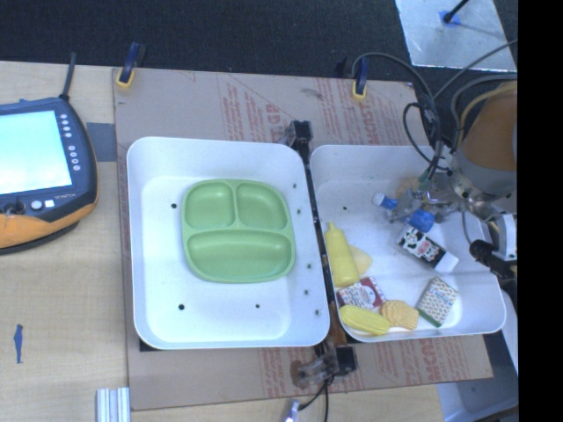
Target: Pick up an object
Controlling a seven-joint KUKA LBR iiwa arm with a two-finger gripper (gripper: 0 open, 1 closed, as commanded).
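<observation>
- We see the gripper [420, 202] low over the right bin [352, 167], near its far right side; we cannot tell how it is set or whether it has anything.
- We judge a straight descent onto one item best, clear of neighbours.
- Nearest candidate: the black-and-white carton [426, 249], just beside it.
- Also there: yellow bottle [339, 255], banana [363, 321], patterned packet [437, 301].
- The left bin [149, 236] holds a green divided plate [237, 230].
</observation>
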